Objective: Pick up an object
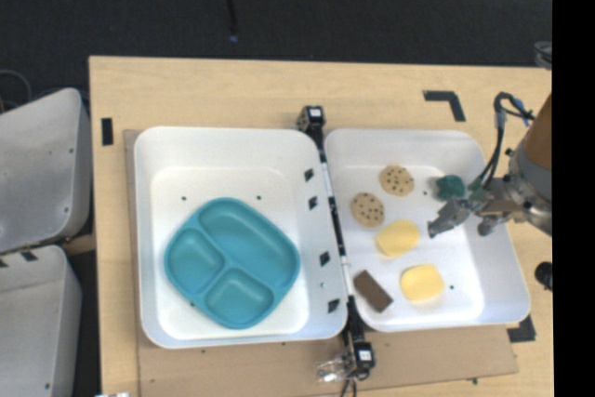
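In the right bin [465, 304] lie two brown chocolate-chip cookies [396, 180] [368, 208], two yellow pieces [398, 238] [421, 283], a dark brown bar [373, 291] and a small green object [451, 187]. My gripper [462, 223] reaches in from the right and hangs over the bin's right half, just below the green object and right of the upper yellow piece. Its two dark fingers [442, 220] stand apart with nothing between them. The arm's wrist hides part of the bin's right wall.
The left bin [149, 200] holds a teal divided plate [232, 262]. A ridge with black clips [327, 218] separates the bins. Wooden bench [214, 88] surrounds them; grey panels [37, 172] stand at far left.
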Controlling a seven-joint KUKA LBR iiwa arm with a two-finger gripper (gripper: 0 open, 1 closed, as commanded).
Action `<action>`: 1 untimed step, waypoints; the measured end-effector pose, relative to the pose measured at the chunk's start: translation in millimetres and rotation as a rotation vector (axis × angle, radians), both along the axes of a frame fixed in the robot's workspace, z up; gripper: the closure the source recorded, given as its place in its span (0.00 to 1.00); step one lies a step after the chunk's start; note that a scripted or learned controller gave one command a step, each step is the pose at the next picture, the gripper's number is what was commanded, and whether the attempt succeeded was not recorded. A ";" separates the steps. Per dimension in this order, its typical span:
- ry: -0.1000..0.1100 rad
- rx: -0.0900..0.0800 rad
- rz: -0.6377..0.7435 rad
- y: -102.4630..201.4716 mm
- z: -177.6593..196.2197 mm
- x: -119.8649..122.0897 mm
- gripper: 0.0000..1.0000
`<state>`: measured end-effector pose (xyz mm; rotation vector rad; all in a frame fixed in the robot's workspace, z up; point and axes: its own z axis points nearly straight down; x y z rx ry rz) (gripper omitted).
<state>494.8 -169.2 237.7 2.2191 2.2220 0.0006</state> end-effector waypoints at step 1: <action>0.004 0.000 -0.002 3.3 -49.2 8.7 0.00</action>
